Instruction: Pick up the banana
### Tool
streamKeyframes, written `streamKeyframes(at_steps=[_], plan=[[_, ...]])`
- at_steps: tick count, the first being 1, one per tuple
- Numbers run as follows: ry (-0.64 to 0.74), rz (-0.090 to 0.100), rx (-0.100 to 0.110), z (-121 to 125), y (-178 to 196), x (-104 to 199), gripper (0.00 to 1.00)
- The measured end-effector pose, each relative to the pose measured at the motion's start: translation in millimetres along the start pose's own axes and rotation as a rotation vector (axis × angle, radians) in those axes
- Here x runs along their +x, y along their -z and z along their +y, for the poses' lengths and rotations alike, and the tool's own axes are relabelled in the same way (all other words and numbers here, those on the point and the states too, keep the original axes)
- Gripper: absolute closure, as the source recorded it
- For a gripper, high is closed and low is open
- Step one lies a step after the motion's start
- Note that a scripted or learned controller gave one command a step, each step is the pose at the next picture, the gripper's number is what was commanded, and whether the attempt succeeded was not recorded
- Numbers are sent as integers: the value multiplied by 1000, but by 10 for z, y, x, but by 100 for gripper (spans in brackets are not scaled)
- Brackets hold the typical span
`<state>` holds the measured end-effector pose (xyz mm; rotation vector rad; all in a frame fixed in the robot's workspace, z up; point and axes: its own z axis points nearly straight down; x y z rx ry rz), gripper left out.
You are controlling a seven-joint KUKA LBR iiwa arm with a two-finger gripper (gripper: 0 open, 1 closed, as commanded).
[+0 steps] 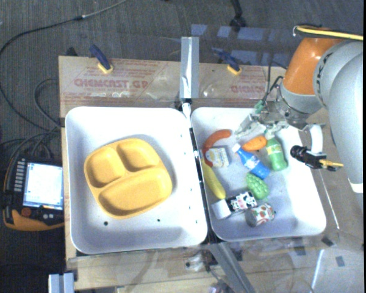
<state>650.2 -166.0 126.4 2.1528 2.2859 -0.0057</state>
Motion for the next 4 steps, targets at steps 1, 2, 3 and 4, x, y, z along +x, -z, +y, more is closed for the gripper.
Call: streamKeyframes(at_steps=[1, 2, 3, 4], plan=[[48, 0, -11, -871, -361, 192, 0], [11, 3, -15, -1533, -356, -284, 0], [67, 4, -1, -876, -282, 136, 0], [-233, 9, 21, 40, -355, -218, 0]])
